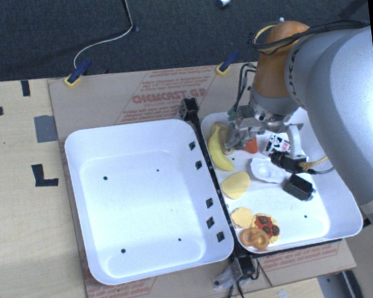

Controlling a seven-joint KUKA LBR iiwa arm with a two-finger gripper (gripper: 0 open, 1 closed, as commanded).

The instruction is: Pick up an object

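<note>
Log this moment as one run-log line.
arm: over right bin | gripper: low beside banana | grasp: unconfirmed | left bin: no arm

Red print on the cardboard sheet (160,95) under the bins, seemingly "CHEMGUARD", upside down; other lettering too small to read

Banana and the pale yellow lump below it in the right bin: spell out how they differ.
The banana is long and curved, lying lengthwise along the right bin's left wall; the pale yellow lump is short and rounded. The banana is a stronger yellow with some green; the lump is paler and plain. The gripper hangs right beside the banana; the lump lies apart from it. Both rest in the same bin.
</note>
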